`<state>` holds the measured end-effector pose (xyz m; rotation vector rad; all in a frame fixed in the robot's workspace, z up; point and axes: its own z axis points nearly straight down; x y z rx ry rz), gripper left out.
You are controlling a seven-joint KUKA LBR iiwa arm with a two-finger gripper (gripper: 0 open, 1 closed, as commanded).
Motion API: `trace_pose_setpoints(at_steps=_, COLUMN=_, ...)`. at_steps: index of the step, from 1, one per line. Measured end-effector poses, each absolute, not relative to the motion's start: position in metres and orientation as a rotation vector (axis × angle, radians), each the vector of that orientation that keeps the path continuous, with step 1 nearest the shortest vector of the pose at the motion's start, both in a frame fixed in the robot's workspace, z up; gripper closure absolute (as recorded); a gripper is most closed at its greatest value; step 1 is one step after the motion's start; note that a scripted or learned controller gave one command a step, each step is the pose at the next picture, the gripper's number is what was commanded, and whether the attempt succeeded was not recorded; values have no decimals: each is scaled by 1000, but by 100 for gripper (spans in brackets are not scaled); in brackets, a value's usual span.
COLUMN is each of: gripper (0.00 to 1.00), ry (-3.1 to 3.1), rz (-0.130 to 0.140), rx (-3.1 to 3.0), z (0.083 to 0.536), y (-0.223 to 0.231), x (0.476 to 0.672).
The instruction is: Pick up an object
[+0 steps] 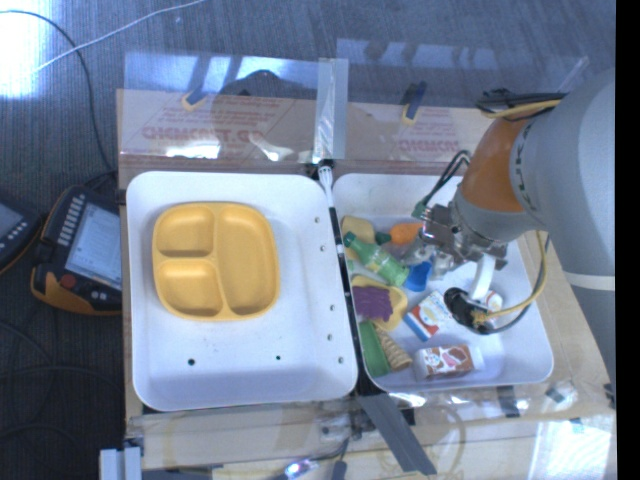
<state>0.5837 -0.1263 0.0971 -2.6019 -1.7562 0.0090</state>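
Closely around the hand (437, 258), grip state unclear: green bottle (380, 259), blue piece (419, 275), orange toy (404, 233).

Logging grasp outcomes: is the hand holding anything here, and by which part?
Cannot be told. The hand is down among the toys in the right bin, near a blue piece; no object visibly sits in it.

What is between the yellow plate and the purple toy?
In the camera view, bare white floor of the left bin and the two bins' touching rims lie between the yellow plate and the purple toy.
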Motion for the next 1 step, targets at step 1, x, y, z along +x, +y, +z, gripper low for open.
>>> trace_pose_setpoints(at_steps=1, gripper=100, ry=-1807, rz=8, rx=-2571, z=181, y=-66, x=653)
